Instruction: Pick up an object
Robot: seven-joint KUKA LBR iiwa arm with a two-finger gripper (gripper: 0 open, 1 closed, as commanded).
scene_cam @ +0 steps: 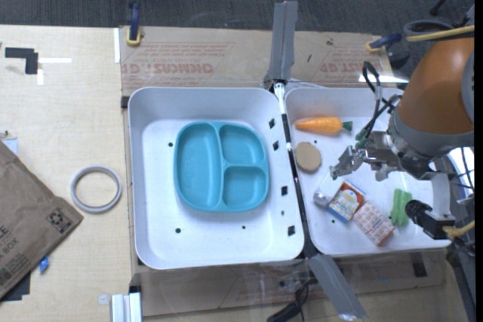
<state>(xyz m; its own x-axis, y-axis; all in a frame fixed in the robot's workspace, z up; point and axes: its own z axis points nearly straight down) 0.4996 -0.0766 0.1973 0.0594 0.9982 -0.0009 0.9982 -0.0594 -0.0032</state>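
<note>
Arm reaching in from the right side of the camera view, its orange band and grey wrist hanging over the right edge of the right bin (332,249). Gripper (349,164) is pointing leftward and slightly down, hovering over the middle of that bin. The two metal fingers (343,159) are showing a small gap between the tips; nothing is sitting between them, so the hand is slightly spread and carrying nothing.

Objects relative to the gripper:
- Carrot (321,125), orange with a green end, is lying up and to the left of the fingertips, apart from them, near the bin's far wall.
- Round tan biscuit-like piece (308,156) is lying just to the left of the fingertips, close but not touching as far as can be told.
- Small orange and white carton (346,202) is resting below the fingertips, near; a small grey metallic item (322,199) is touching or just beside its left corner.
- Pink speckled packet (373,222) is lying below and to the right, beside the carton.
- Green object (400,207) is sitting farther right, below the wrist.

Well to the left of the gripper, the left bin (151,237) is holding a teal divided plate (222,166). Farther left on the bench, a grey tape ring (96,188) and a brown cardboard box (26,219) are lying.
</note>
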